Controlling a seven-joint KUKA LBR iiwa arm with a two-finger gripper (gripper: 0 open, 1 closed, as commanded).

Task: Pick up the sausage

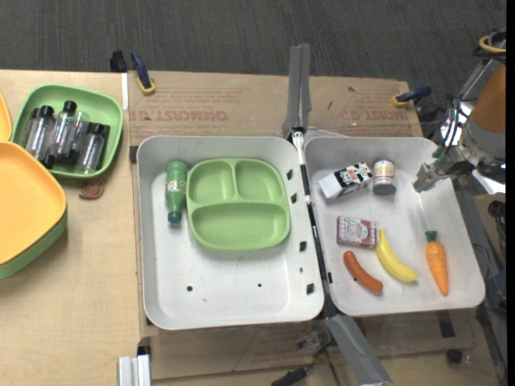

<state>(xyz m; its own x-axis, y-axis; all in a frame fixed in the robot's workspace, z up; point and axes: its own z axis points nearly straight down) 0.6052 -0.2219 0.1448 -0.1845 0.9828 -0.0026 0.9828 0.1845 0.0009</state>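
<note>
Sausage [363, 272] lies low in right bin [471, 292], at 7 o'clock from banana [396, 260]. Looks small, light, smooth, maybe slippery. Best grab across middle. Carrot [437, 267] at 3 o'clock. Gripper [425, 178] hangs at 1 o'clock, well apart; grip state too blurry, cannot tell.

Red-brown sausage [363, 272] lying flat, diagonal, right bin front.

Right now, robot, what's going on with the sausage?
Gripper above right bin's far edge. Sausage lying untouched near front. Banana beside it.
</note>
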